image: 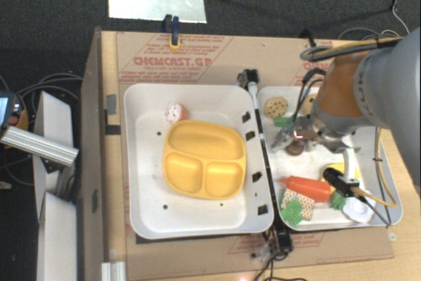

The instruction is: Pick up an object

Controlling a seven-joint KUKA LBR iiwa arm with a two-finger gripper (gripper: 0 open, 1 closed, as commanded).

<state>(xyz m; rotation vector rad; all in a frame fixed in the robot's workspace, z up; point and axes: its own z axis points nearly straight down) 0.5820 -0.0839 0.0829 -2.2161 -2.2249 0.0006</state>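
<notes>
My gripper point(293, 139) is down in the right bin point(388, 171), near its left wall, and looks open. Just under its tips lies a small brown object point(295, 149), with nothing seen held between the fingers. A green piece point(283, 121) lies just behind the gripper, and a chocolate-chip cookie point(275, 105) sits further back. An orange carrot point(307, 187), a green spiky toy point(293, 210), a tan wedge point(297, 197) and a white round piece point(358, 210) lie at the front of the bin. The arm hides part of the bin's right side.
The left bin point(141, 161) holds a yellow divided plate point(204, 159) and a small pink and white object point(174, 113) at its back. A black-clipped divider point(258, 141) separates the bins. A yellow piece point(339, 168) lies to the right of the gripper.
</notes>
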